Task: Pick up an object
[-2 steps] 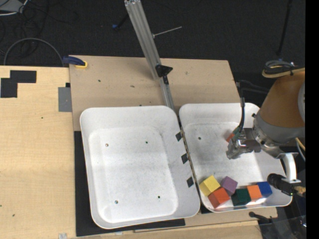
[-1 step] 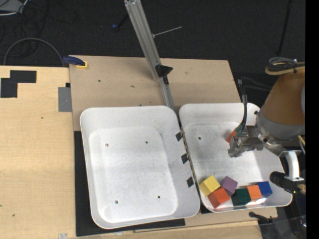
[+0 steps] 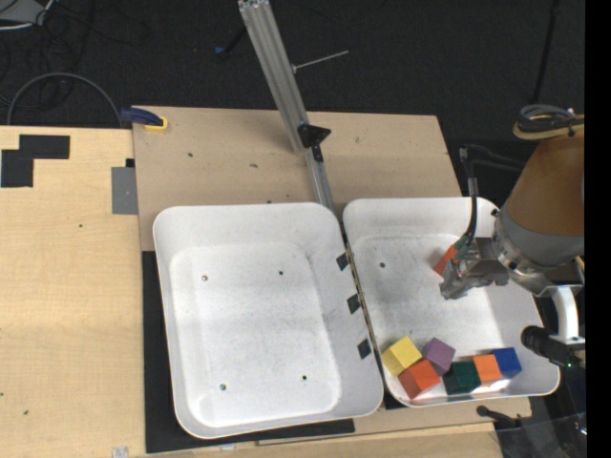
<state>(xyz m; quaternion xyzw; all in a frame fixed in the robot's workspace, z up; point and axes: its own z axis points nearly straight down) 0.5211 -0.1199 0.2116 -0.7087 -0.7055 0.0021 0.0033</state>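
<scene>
Hand low in the right bin, beside something orange (grip state impossible to tell). Could close on air, far from the blocks clustered at the near wall.

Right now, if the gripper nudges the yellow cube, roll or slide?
Yellow cube probably slides: flat faces, no round edges. It looks rigid, likely light. It touches the red cube, so a push may shift both.

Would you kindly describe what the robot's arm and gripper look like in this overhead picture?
The arm is bulky and rounded, with a broad orange band above a grey wrist section. A thin dark cable runs down alongside it. The small two-finger gripper below is grey metal, with something orange-red beside it.
</scene>
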